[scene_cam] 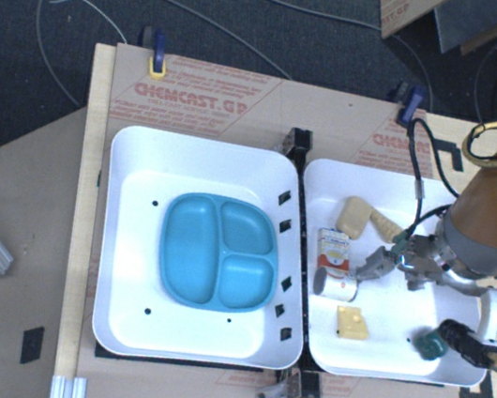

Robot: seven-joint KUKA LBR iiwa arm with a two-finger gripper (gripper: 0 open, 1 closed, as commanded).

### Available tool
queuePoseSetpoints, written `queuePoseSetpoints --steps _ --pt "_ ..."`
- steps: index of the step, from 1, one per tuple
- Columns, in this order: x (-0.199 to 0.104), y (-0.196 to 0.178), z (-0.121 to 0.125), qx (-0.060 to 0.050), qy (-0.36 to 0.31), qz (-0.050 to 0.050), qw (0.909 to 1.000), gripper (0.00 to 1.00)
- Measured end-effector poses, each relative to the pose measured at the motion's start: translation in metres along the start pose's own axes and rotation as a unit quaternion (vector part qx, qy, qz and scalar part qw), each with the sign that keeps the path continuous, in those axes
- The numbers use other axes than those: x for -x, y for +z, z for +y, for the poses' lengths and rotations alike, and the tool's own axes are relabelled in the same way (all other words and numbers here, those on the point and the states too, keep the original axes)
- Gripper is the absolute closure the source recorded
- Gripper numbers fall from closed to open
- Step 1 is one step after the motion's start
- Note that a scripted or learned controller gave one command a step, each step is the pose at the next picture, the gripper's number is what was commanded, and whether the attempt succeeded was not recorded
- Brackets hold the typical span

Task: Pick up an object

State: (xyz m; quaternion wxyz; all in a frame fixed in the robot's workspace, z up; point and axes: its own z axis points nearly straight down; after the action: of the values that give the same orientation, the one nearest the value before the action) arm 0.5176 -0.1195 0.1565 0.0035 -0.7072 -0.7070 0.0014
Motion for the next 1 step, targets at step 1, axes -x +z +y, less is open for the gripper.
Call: queuePoseSetpoints --steps 1 --pt "-0.0007 0.0492 -0.005 0.007 0.0 0.002 1.0 0.0"
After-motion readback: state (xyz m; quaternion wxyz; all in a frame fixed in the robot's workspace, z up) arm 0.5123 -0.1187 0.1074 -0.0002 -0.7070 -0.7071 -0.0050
